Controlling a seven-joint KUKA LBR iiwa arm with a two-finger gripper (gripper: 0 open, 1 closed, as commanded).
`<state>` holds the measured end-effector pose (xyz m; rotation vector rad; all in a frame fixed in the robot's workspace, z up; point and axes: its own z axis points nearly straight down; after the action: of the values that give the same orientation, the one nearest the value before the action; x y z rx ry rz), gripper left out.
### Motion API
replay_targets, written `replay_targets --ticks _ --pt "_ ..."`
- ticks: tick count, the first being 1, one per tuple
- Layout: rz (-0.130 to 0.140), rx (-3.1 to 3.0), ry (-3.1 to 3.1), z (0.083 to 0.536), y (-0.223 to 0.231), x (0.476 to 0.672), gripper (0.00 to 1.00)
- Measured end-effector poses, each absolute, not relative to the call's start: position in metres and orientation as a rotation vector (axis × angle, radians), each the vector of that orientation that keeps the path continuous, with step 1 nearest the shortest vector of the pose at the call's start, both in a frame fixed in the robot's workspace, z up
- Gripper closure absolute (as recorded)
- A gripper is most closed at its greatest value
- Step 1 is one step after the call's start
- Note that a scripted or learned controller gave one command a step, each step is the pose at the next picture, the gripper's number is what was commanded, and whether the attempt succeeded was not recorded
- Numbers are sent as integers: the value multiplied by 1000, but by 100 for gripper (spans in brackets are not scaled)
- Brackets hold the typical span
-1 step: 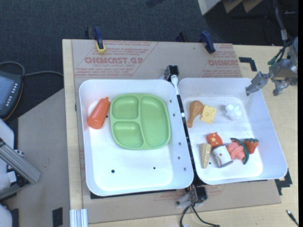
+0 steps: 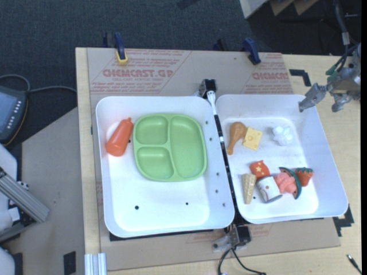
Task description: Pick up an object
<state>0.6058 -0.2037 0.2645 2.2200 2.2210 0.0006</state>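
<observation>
My gripper [image 2: 324, 101] hangs over the far right corner of the right bin [image 2: 321, 148], its two fingers spread open with nothing between them. Below it in that bin lie a brown drumstick [image 2: 235, 135], a yellow cheese wedge [image 2: 252, 138], a small white lump [image 2: 281, 133], a red toy with a star [image 2: 259, 168], a tan cone [image 2: 248, 187], a silver and red can [image 2: 268, 189], a pink piece [image 2: 285, 182] and a red and teal piece [image 2: 302, 176]. The left bin [image 2: 160, 211] holds an orange bottle [image 2: 118, 137] and a green divided plate [image 2: 170, 146].
Both bins rest on a cardboard sheet [image 2: 183, 73] held by blue clamps [image 2: 120, 46] at the far edge. A black divider [image 2: 219, 148] runs between the bins. A dark device [image 2: 11, 113] sits off the bench at the left.
</observation>
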Motion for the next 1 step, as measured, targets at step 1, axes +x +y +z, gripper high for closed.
replay_targets --ticks 1 --pt "-4 2222 2227 210 -200 616 0"
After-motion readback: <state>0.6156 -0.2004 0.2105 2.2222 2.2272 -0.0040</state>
